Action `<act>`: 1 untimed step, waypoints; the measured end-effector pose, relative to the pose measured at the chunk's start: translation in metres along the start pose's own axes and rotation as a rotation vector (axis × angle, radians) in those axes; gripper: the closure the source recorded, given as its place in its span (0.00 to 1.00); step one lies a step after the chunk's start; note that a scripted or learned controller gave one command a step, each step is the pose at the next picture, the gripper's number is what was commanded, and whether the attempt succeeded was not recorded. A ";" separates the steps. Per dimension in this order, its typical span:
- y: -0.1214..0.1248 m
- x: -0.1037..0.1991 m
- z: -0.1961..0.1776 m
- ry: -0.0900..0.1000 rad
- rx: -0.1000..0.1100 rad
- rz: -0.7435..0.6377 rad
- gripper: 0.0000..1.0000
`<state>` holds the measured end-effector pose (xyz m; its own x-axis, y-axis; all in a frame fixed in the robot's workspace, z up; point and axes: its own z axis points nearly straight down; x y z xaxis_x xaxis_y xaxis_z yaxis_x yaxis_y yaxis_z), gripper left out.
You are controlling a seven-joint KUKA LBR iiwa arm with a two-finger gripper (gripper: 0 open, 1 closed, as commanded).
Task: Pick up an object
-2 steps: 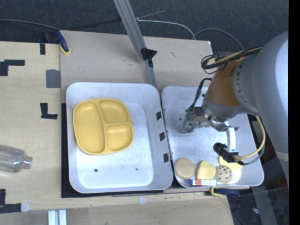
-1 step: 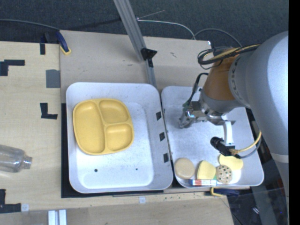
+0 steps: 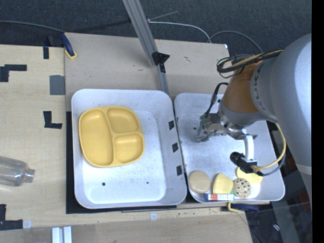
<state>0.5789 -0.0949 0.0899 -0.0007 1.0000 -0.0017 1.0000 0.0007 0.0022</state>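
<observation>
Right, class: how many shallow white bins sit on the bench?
2. The left bin holds a yellow divided plate; the right bin lies beside it, under the hand.

A clear plastic bottle (image 3: 14, 172) lay on its side on the wooden bench (image 3: 30, 135), near the left edge, well apart from the bins. Black tape marks (image 3: 49, 120) sat on the bench top w/ a grey patch (image 3: 57, 84) above them. A blue & yellow clip (image 3: 68, 46) lay near the bench's upper-left corner. A grey metal rail (image 3: 140, 27) ran diagonally from the top, ending at a black bracket (image 3: 160, 58).
</observation>
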 end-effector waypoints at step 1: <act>0.035 -0.009 0.001 0.002 0.000 -0.003 1.00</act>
<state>0.6144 -0.1034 0.0886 -0.0034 1.0000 0.0000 1.0000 0.0034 0.0018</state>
